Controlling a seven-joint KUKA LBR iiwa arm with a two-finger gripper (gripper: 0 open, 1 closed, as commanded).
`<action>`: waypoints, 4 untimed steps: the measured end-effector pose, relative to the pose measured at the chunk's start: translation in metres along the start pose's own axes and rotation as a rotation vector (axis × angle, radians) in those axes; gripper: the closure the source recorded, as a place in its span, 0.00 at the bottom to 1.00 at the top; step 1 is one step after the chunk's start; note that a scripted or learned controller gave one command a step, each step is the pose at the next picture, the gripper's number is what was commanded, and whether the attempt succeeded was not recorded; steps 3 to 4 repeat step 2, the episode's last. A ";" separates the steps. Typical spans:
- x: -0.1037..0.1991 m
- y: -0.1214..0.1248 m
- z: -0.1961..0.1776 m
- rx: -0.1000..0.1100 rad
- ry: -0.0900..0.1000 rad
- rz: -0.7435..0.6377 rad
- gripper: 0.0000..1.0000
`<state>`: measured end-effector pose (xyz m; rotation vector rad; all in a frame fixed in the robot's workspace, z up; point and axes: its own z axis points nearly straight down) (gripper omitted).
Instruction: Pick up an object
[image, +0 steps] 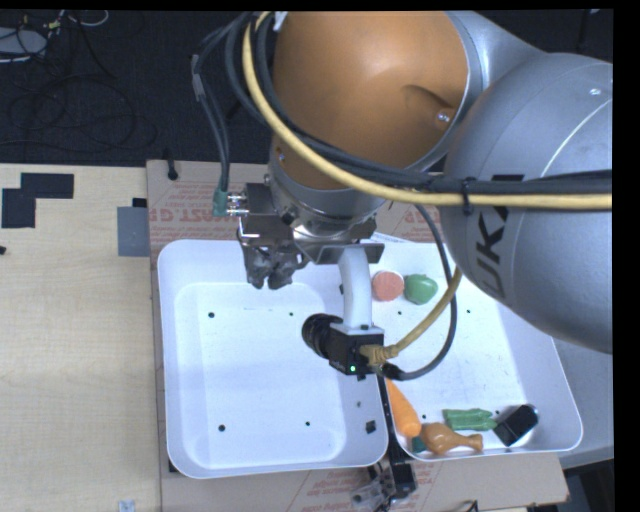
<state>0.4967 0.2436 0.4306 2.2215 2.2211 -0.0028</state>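
Observation:
My gripper (271, 266) hangs over the far part of the left white bin (200, 400), under the big grey and orange arm. Nothing lies beneath it on the bin floor. The objects are all in the right bin (540, 380). At its far side, an orange-red round piece (388, 286) sits beside a green one (421, 289). Along its near edge lie an orange carrot (402, 405), a tan piece (450, 438), a green bar (468, 418) and a black block (516, 424). The gripper is well left of all of them.
A black device with a green light (337, 342) and a yellow cable (430, 320) hang from the arm over the divider between the bins. The arm's bulk hides the far right of the scene. A wooden bench top (70, 340) lies to the left.

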 end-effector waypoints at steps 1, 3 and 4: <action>0.000 0.006 -0.113 -0.010 0.005 -0.004 1.00; -0.068 -0.022 -0.101 0.003 -0.001 0.004 1.00; -0.068 -0.022 -0.101 0.003 -0.001 0.004 1.00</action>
